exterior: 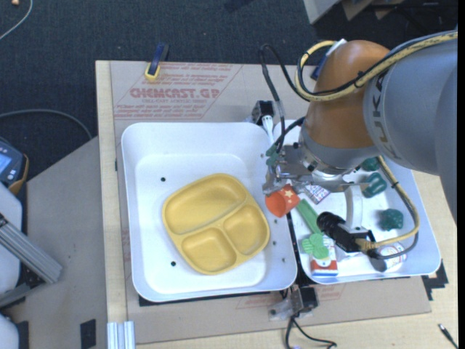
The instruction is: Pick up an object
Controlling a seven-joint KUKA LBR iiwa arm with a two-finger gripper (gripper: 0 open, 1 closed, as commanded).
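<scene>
Evidently the pick is unfinished: the pincer [285, 174] hangs low at the right bin's [420, 227] left edge just above an orange object [281, 202], its grip state impossible to tell.

Arm [418, 100] comes in from right side of camera view, big grey link crossing upper right corner. Orange band [345, 86] sits above wrist, yellow and black cables looped over top of it. Wrist pointed pretty much straight down, grey flange under band. Gripper [283, 184] hangs low at wrist's left side. Another cable trails from wrist down toward lower right. Can't really make out gripper state from this angle.
</scene>
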